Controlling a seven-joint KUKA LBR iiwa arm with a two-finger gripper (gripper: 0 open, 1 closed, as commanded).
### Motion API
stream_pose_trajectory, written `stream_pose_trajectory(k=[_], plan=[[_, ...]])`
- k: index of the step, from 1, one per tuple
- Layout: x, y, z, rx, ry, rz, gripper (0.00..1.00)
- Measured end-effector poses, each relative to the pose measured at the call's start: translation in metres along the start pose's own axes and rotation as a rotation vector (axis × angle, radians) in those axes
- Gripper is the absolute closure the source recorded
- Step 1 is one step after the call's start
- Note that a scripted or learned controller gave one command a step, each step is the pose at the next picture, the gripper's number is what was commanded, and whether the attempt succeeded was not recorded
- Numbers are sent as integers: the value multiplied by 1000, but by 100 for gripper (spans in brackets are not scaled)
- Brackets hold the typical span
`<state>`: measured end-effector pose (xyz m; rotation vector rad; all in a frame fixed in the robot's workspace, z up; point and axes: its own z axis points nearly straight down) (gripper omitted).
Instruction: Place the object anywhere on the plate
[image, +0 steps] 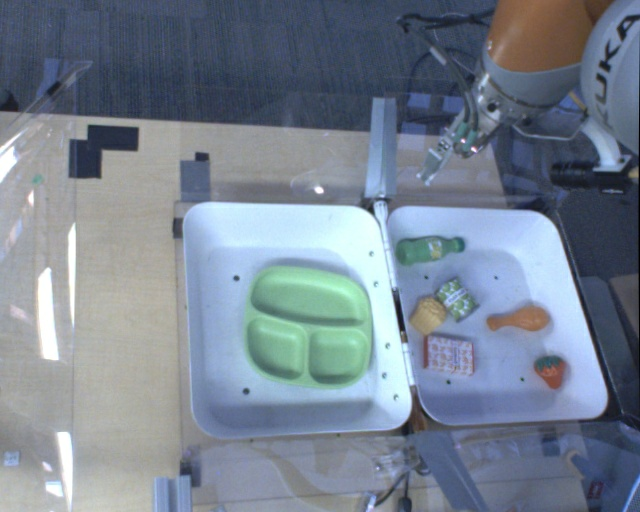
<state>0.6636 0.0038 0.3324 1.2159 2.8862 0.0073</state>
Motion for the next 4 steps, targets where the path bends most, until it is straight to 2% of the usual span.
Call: stream_pose_trajectory(k=[1,2,3,4], plan=[[58,-44,114,4,4,-13,100],[35,-121,114,3,2,82,100],[69,-112,85,3,2,165,100],[110,-56,105,2,4,-143,100]])
